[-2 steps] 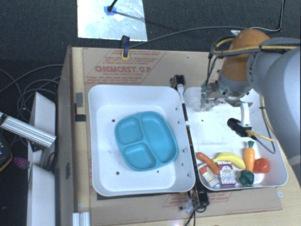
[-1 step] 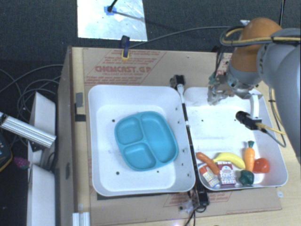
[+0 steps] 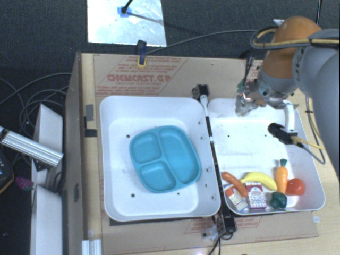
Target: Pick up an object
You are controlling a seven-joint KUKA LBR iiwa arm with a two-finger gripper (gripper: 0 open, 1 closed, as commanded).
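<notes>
The toy food lies heaped in the right bin's (image 3: 313,198) near corner: banana (image 3: 260,179), carrot (image 3: 281,176), tomato (image 3: 295,186), a sausage (image 3: 234,183) and a small carton (image 3: 256,196). The gripper (image 3: 245,104) hangs over that bin's far edge, well apart from the heap, which lies toward the camera. I can't tell its grip state.

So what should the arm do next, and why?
Probably swing the tool toward the near end of the right bin, then lower it. It hovers at the far end, while the banana, carrot and other toys cluster at the near edge.
</notes>
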